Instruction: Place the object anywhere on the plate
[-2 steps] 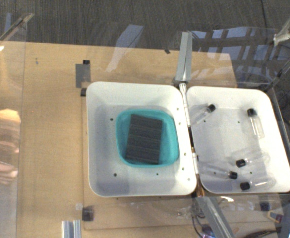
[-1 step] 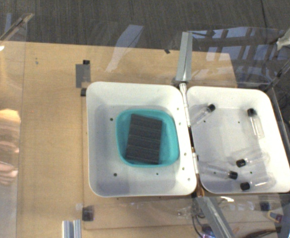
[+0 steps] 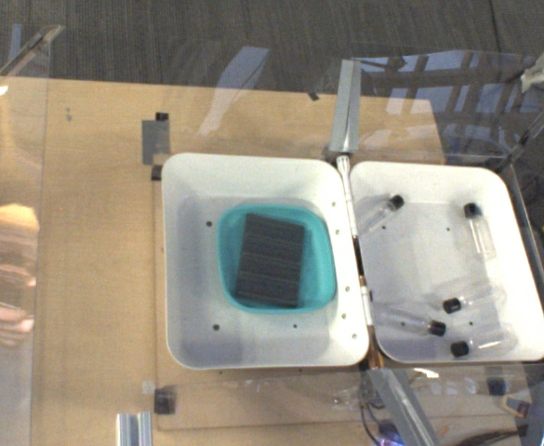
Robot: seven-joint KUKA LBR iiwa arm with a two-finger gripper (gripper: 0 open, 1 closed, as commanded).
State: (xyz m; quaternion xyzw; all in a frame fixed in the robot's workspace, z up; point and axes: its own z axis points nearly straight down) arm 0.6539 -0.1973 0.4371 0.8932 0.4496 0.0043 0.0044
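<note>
A teal square plate [image 3: 320,269] sits in the middle of the left white bin [image 3: 188,277]. A dark grey ribbed rectangular block [image 3: 271,261] lies flat on the plate, slightly tilted, well inside its rim. In the right white bin [image 3: 523,277] lie several clear plastic tubes with black caps: one at the upper left [image 3: 383,210], one at the upper right [image 3: 479,229], and others near the front [image 3: 439,312].
A metal divider bar [image 3: 346,119] runs from the back down between the two bins. A small dark bracket [image 3: 156,140] stands on the wooden bench behind the left bin. A clear panel with glare covers the bench's left side.
</note>
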